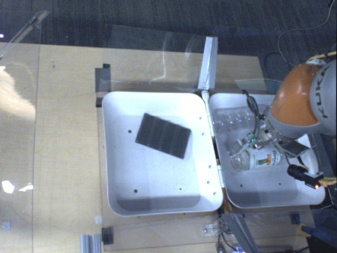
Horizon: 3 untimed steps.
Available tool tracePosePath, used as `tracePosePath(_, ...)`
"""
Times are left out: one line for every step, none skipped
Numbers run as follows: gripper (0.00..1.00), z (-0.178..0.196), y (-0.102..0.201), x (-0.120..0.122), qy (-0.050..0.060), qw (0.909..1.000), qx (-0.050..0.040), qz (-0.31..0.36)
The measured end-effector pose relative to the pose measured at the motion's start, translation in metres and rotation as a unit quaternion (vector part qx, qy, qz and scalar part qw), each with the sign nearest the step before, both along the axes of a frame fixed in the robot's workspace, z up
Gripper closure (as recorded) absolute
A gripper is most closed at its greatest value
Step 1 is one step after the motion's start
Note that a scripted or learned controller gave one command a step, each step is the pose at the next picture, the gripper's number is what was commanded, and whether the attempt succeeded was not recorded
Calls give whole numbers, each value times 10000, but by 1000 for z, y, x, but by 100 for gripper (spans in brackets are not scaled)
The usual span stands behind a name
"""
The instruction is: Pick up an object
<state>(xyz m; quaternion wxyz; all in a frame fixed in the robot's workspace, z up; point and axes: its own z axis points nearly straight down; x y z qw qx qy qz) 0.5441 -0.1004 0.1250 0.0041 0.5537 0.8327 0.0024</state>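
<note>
In the right bin (263, 196), a clear plastic bottle (254, 160) with a white and green label lies on its side. My gripper (256, 140) hangs low over the bin, just above the bottle's upper side, under the grey arm with the orange band (297, 101). The wrist hides how the gripper meets the bottle. A dark grey flat rectangular pad (163, 135) lies tilted in the upper half of the left bin (158, 199).
A clear plastic piece (231, 119) lies at the back of the right bin, close to the gripper. A metal post (207, 67) rises between the bins at the back. A black part with an orange tip (303, 175) juts over the right bin's right side.
</note>
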Motion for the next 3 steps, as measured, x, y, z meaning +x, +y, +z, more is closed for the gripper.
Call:
tracePosePath(0, -15, 4, 38, 6, 9970, -5, 774)
tracePosePath(0, -36, 1, 60, 72, 9989, 10, 468)
tracePosePath(100, -22, 2, 65, -19, 9988, -4, 485)
